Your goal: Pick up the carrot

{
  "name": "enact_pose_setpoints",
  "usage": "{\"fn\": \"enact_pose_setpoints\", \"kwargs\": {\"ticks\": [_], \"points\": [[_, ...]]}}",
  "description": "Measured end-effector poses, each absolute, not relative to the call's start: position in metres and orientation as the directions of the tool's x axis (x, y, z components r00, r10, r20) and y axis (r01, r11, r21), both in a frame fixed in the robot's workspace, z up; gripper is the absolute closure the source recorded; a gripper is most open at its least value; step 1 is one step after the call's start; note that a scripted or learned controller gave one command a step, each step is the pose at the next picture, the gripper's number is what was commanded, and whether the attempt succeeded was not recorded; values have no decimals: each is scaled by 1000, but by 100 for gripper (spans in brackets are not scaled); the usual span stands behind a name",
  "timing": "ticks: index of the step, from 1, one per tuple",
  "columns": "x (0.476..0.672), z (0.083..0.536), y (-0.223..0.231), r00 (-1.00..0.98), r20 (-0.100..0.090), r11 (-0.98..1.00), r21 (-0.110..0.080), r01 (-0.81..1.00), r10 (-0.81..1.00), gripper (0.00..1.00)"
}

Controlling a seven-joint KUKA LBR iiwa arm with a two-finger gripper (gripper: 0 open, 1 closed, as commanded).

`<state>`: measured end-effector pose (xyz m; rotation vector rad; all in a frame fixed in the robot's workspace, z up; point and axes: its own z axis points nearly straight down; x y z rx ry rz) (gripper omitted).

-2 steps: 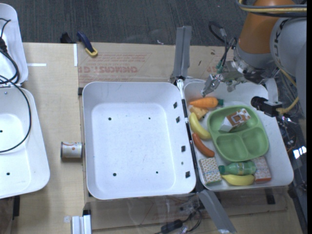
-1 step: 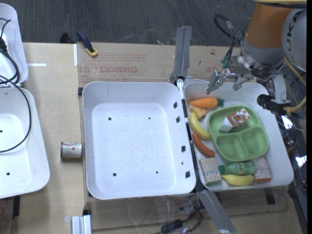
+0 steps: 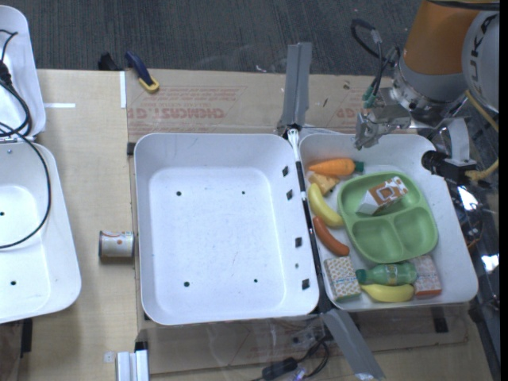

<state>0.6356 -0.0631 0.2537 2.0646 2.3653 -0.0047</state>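
Note:
The carrot (image 3: pixel 332 167), orange with a small green tip on its right end, lies on its side at the far left of the right bin (image 3: pixel 459 254). My gripper (image 3: pixel 369 136) hangs over that bin's far edge, a little above and to the right of the carrot and apart from it. Nothing is visibly held by it. The grey arm with its orange band (image 3: pixel 448 14) comes in from the upper right.
Close to the carrot lie a yellow banana (image 3: pixel 321 203), a red sausage (image 3: pixel 331 237) and a green divided plate (image 3: pixel 391 221) bearing a small carton (image 3: pixel 386 194). A cracker box (image 3: pixel 341 277), a green bottle (image 3: pixel 388 275) and a second banana (image 3: pixel 387 293) sit nearer. The left bin (image 3: pixel 214 228) adjoins.

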Motion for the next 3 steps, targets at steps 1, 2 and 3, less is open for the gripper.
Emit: {"fn": "enact_pose_setpoints", "kwargs": {"ticks": [1, 2, 3], "points": [[636, 254, -63, -135, -3, 135, -1, 991, 991, 0], [640, 190, -54, -130, -1, 130, -3, 991, 991, 0], [662, 101, -104, 130, 2, -130, 6, 992, 992, 0]]}}
